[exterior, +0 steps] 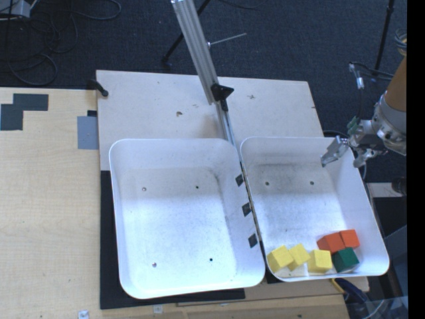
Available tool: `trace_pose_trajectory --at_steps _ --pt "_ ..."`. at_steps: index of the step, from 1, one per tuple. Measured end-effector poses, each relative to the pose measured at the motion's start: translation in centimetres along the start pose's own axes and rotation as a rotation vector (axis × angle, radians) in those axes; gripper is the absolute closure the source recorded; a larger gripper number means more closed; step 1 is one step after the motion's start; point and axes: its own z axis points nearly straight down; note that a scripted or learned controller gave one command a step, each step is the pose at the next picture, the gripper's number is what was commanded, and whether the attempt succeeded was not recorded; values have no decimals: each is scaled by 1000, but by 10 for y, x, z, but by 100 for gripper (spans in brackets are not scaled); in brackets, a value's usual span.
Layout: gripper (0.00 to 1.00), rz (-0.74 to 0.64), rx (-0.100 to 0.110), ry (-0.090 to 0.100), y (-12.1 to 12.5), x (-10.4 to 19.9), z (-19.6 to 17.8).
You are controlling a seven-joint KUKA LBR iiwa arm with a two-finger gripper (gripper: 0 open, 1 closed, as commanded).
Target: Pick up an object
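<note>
The gripper (345, 150) is hovering over the right bin's (355, 178) far right rim, fingers spread and gripping nothing. Well below it, toward the bin's near corner, orange blocks (339, 240), a green block (345, 260) and yellow blocks (299, 256) are sitting clustered.

Yellow blocks (300, 256), orange blocks (339, 240) and a green block (345, 260) cluster in the right bin's near corner.

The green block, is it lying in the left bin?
No, the green block lies in the right bin, at its near corner beside the orange blocks and yellow blocks.
</note>
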Motion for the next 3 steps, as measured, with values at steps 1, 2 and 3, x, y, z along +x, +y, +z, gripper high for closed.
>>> trace_pose_trajectory --at_steps 1,2,3 --pt "0 0 9 5 -88 46 97" --pt "0 -3 -3 -1 -57 56 139" --pt "0 -5 -8 1 -92 118 35"
